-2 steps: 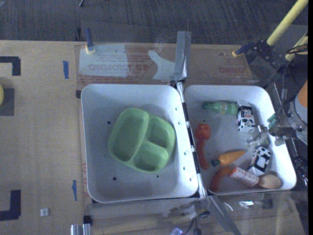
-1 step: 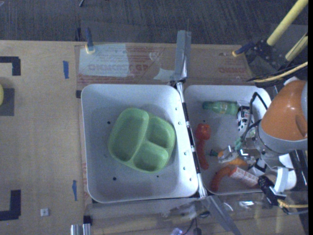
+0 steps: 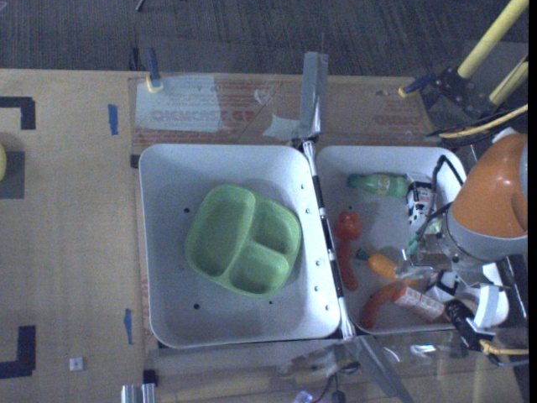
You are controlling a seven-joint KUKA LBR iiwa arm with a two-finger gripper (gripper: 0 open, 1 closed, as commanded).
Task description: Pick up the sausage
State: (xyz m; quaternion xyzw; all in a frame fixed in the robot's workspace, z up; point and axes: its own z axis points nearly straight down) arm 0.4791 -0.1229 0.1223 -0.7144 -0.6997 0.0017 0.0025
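The sausage is lying near the front edge of the right bin, just right of the red chili. The pincer is hovering just above-right of the sausage, beside a small carrot; its grip is unclear. A green plate is sitting in the left bin.

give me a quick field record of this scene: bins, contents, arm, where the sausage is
left bin: holds a green divided plate
right bin: holds the sausage, a green bottle, a red chilli-like item, a small orange item
sausage: reddish, curved, lying near the front edge of the right bin
arm: reaches in from the right, over the right bin
end effector: above the right side of the right bin, near the orange item; fingers unclear
sausage held: not visibly
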